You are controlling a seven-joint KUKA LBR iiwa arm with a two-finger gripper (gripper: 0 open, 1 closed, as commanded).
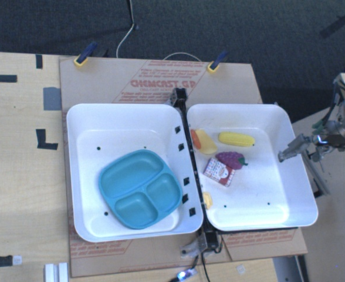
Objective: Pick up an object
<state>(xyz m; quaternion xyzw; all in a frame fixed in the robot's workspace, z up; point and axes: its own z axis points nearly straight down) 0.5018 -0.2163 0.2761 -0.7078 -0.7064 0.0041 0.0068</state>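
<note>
I see the desk (20,175) as pale wood grain, marked with several dark tape pieces toward its left side. A brown cardboard sheet (161,81) with red printing lies flat on it, held at its far edge by two clamps with yellow and blue parts, one (85,53) at the far left corner and one (217,60) further right. On the cardboard sit two shallow white bins, touching along their inner walls: the left bin (81,128) and the right bin (281,128). A thin cable (125,37) runs from behind the sheet's far edge.
</note>
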